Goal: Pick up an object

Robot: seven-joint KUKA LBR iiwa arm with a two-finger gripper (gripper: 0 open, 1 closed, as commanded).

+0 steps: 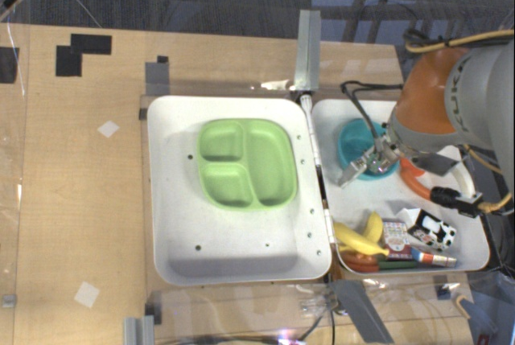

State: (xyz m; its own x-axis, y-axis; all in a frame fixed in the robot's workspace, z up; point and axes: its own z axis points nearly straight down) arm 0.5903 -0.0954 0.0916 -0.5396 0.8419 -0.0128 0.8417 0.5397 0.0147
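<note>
1. The pincer point(368, 162) hangs low in the right-hand white bin point(326, 174), at the lower left rim of a teal round plastic bowl point(358, 144); how far it is open, I cannot tell
2. The bowl sits in the upper part of that bin and looks light, stiff and slick; its thin rim seems the best hold
3. A yellow banana point(360, 236) lies at the lower edge, softer and easily bruised
4. A green divided plastic tray point(245, 163) lies in the left bin point(173, 199)
</note>
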